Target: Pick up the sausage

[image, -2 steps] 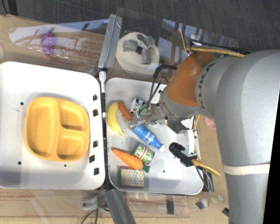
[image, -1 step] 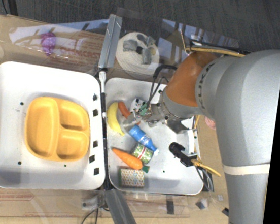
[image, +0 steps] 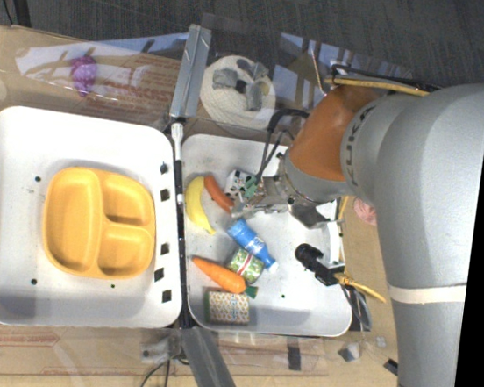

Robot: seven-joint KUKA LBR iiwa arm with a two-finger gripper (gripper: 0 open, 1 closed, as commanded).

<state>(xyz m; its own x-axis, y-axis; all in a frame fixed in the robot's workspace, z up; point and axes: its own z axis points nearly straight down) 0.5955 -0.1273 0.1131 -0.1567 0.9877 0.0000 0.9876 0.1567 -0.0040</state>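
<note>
Two white bins are set side by side on the bench, the left bin (image: 11, 202) bearing one yellow tray (image: 101, 221), the right bin (image: 333, 311) one banana (image: 198, 205), one carrot (image: 219, 274), one blue bottle (image: 250, 241) and one sausage (image: 218, 193), just beside which the gripper (image: 249, 196) is seen, its finger spread not discernible.

Bright, even light falls from overhead, so the two white bins (image: 11, 202) read almost blown out, with soft grey shading pooled along their inner walls toward 6 o'clock. The yellow tray (image: 101, 221) carries a mild sheen, and clear sheeting at 12 o'clock shows pale bluish glare. The picture is slightly soft and grainy, the dark floor along the top nearly featureless.
</note>
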